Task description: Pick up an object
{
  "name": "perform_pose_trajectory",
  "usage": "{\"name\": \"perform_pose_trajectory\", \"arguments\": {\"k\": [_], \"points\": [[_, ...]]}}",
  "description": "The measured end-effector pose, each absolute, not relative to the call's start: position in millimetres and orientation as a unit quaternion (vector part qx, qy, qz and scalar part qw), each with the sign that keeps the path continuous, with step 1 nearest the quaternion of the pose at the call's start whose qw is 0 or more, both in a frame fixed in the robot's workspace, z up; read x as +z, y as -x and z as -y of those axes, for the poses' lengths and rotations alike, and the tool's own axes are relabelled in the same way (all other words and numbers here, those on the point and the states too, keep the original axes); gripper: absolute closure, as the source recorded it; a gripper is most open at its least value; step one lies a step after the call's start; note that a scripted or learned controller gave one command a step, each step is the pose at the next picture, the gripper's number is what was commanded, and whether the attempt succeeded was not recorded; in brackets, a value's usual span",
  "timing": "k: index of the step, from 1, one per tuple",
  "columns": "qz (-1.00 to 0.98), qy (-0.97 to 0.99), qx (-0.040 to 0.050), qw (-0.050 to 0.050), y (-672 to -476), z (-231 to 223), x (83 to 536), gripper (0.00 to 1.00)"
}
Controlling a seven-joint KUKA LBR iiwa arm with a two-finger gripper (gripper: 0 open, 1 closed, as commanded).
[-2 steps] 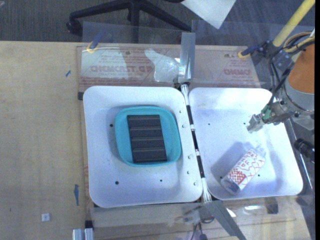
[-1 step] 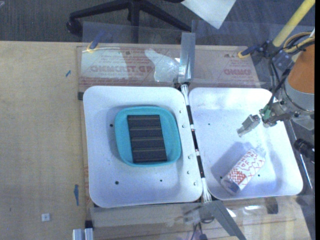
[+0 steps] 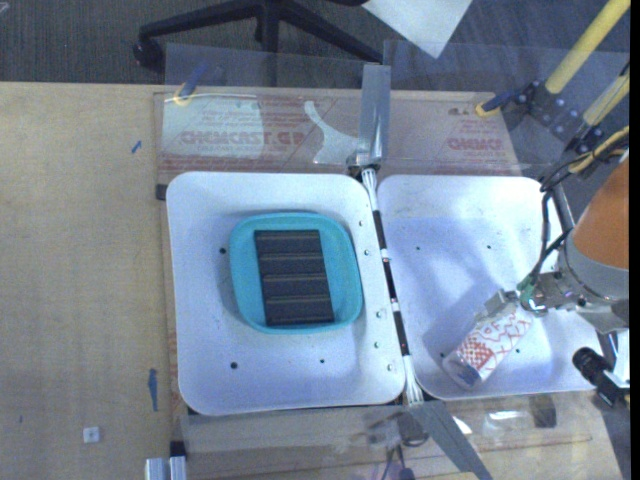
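A red-and-white patterned cup [image 3: 488,348] lies on its side in the right bin [image 3: 450,238], near that bin's front right corner. My gripper [image 3: 522,301] reaches in from the right and sits right at the cup's upper end; whether it touches the cup is unclear. The grey arm with its orange band [image 3: 608,230] stands above the bin's right edge. In the left bin [image 3: 200,268] rests a teal square dish [image 3: 240,268] with a dark grey ridged block [image 3: 293,277] on it.
A metal divider [image 3: 385,268] runs between the two bins. Cables and yellow rods [image 3: 590,38] hang at the upper right, near the arm. An office chair base [image 3: 270,18] stands beyond the bench at the top.
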State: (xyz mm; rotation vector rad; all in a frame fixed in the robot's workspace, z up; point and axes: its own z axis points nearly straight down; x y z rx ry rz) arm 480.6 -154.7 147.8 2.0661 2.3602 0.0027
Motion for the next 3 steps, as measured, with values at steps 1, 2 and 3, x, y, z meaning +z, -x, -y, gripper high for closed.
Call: {"name": "perform_pose_trajectory", "arguments": {"k": [1, 2, 3], "points": [[-0.678, -0.735, 0.0065, 0.012, -511.2, 169.2, 98.0, 0.00], [-0.678, -0.735, 0.0069, 0.015, -513.1, 170.1, 108.0, 1.00], [-0.654, -0.756, -0.0008, -0.001, -524.2, 81.9, 186.0, 1.00]]}}
